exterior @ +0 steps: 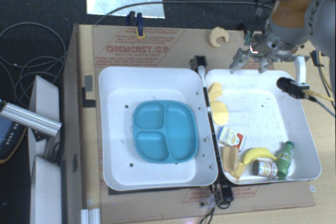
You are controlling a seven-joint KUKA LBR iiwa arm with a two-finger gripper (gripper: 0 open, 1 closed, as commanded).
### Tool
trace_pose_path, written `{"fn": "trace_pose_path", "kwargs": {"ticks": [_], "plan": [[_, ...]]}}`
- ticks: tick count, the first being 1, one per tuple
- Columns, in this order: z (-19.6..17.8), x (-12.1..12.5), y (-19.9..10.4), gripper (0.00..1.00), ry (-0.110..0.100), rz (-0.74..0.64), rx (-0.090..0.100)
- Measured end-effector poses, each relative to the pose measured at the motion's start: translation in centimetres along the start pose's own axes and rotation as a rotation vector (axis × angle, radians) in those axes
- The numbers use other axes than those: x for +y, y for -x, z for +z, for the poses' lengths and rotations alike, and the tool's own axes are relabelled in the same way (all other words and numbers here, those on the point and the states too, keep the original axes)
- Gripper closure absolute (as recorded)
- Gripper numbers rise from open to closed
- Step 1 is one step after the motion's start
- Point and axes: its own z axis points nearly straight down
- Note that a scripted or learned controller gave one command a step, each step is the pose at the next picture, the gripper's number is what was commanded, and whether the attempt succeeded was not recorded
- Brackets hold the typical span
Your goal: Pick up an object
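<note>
Step in hand: hovered over the top edge of the right bin (307,128), upper right of the frame, nothing yet picked.
Doing it well: judged best to travel down-frame toward the cluster at lower right, drop straight over a single piece, and close across its narrow side.
Likely targets: banana (257,155), green bottle (284,157) and small jar (264,168) packed touching at lower right; red-and-white packet (231,138) just up-frame of them; two pale yellow pieces (218,111) against the bin's left wall.
Risk: crowded pile, easy to nudge neighbours; packet lay flat, hard to pinch.
Gripper (251,63): spread open, fingers pointing down, grasped nothing, touched nothing.
Left bin (113,113): held a blue divided plate (165,130).
Stray: pale lump (219,36) on the board above the bins.
</note>
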Motion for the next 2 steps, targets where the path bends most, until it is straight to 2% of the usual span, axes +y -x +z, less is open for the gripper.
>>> {"fn": "trace_pose_path", "kwargs": {"ticks": [1, 2], "plan": [[12.7, -2.5, 5.5, 0.0, -0.003, 0.002, 0.0], [11.0, -16.6, 12.5, 0.0, -0.001, 0.005, -0.003]]}}
